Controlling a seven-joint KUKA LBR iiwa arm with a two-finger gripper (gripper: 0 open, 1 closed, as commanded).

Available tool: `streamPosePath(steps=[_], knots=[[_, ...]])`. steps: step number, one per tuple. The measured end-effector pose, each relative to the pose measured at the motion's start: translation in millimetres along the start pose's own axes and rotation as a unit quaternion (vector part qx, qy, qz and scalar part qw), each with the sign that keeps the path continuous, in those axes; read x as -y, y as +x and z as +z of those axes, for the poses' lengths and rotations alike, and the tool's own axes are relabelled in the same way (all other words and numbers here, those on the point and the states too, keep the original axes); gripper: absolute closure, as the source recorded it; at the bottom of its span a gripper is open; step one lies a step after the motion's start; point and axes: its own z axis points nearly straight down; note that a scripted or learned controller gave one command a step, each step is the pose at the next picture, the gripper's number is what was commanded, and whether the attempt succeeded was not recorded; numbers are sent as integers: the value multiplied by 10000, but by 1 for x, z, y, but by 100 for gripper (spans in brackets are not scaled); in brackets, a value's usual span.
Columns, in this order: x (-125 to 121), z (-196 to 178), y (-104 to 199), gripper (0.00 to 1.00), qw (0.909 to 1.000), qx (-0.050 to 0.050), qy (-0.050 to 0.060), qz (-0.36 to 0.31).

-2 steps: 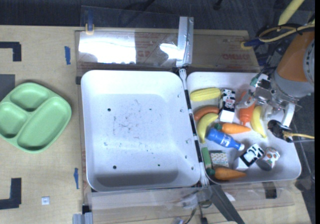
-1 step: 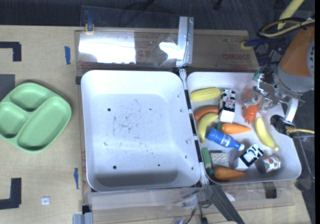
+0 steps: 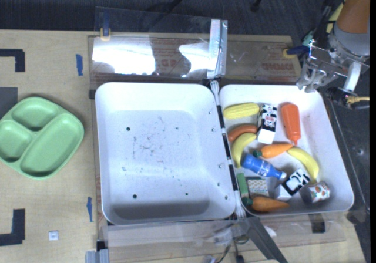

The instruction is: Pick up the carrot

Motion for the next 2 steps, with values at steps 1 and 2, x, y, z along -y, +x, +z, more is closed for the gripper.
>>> streamPosePath(steps=[1, 2], knots=[[0, 0, 0, 0, 10000, 0, 3, -1], [30, 43, -19, 0, 9993, 3, 21, 379]])
